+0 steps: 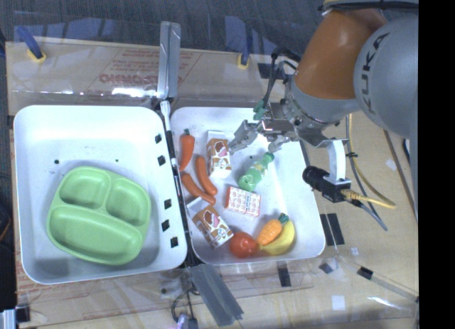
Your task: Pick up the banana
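The yellow banana (pixel 286 240) lies in the near right corner of the right bin (pixel 310 210), tucked against a small orange carrot (pixel 269 231). My gripper (pixel 259 138) hovers over the far middle of the same bin, well behind the banana and just above a green bottle (pixel 256 171). Its two fingers are spread open and hold nothing.
The right bin also holds a long orange carrot (pixel 186 150), two sausages (pixel 202 175), a snack carton (pixel 218 154), a red-and-white box (pixel 242 201), another carton (pixel 212 227) and a tomato (pixel 243 245). A green divided plate (pixel 99 214) sits in the left bin (pixel 43 128).
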You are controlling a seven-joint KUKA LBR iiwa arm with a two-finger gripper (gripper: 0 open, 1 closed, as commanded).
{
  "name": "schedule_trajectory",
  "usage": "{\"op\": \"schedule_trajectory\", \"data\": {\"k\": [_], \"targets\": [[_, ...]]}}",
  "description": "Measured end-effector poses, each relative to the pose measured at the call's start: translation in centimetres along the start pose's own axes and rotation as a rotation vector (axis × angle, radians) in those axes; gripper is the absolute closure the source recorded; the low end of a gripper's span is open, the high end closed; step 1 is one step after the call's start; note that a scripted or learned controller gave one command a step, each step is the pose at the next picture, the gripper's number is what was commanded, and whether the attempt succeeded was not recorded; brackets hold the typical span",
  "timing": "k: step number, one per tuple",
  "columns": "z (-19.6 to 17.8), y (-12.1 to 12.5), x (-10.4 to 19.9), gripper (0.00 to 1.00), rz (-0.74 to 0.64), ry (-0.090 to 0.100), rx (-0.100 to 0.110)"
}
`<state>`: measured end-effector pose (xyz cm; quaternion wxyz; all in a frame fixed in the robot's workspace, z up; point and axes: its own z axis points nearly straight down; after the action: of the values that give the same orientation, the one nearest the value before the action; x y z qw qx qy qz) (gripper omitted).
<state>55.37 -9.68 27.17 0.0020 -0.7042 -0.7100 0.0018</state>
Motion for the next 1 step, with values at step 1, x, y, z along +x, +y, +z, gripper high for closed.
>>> {"op": "schedule_trajectory", "data": {"k": [1], "targets": [[-5.04, 0.6, -3.83, 0.0, -0.157, -0.001, -0.004]]}}
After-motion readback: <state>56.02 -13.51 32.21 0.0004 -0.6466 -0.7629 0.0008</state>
